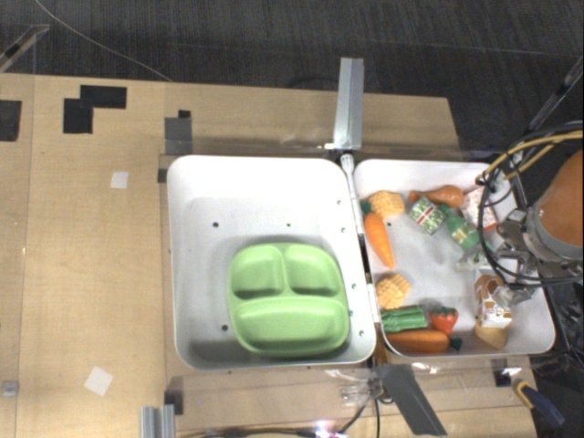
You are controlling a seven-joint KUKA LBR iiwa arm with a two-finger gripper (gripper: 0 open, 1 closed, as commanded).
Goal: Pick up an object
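Note:
The right bin [429, 265] holds several toy foods. An orange carrot [379, 238] lies along its left wall, with one corn cob [387, 203] above it and another corn cob [392, 289] below. Along the front wall lie a green vegetable [404, 318], an orange sausage-like piece [418, 340] and a small red piece [443, 319]. A green-and-white carton [425, 214], a brown piece [444, 195] and a green packet [463, 233] lie at the back. My gripper [500, 261] hangs over the bin's right side, just above a brown-and-white carton [494, 310]; cables and the wrist hide much of it.
The left bin [201, 208] holds a green divided plate [288, 297] toward its front. A metal post [349, 103] stands behind the gap between the bins. The arm's orange band [563, 199] overhangs the right bin's right rim.

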